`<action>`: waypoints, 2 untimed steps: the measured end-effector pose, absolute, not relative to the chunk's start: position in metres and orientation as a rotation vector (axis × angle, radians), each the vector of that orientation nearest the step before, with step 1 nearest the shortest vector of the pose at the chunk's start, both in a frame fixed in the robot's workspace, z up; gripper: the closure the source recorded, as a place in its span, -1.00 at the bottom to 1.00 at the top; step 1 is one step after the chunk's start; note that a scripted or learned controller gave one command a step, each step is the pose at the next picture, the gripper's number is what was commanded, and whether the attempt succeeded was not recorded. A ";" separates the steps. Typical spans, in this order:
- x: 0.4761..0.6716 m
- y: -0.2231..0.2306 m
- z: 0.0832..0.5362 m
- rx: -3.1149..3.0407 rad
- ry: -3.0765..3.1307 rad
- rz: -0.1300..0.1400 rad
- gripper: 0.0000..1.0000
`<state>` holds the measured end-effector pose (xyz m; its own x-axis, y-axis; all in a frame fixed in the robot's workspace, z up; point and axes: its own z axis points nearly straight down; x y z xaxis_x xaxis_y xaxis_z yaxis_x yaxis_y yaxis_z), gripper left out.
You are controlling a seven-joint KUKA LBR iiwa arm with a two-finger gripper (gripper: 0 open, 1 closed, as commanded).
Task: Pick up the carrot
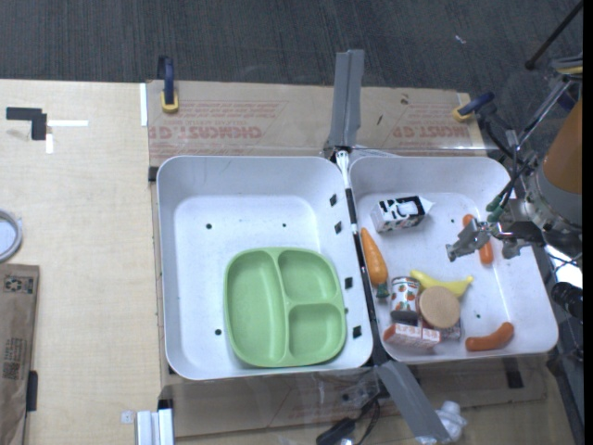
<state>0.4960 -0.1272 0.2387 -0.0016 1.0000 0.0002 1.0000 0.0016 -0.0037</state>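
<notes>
Closest to the lens, at the bottom edge, a grey bracket (408,401) juts out under the seam where the two bins meet. Above it the left bin (185,276) holds a green divided plate (284,306) — the biggest thing on the surface. The right bin (519,341) is crowded: a black-and-white carton (401,211), a round tan lid (439,308) on a red-and-white box (412,337), a banana (443,282), a small can (403,295), a sausage (488,337).

The carrot (373,255) lies hard against the right bin's left wall, its long axis running up and down the view, tilted slightly. The gripper (471,242) hangs well to its right, near the bin's right side, holding nothing that I can see — whether it is spread, I cannot tell. It would need to travel left across the bin, I'd say.
</notes>
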 end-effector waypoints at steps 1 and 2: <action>0.486 -0.102 0.113 -2.123 -2.340 -0.021 -1.00; 0.485 -0.103 0.121 -2.121 -2.333 -0.017 1.00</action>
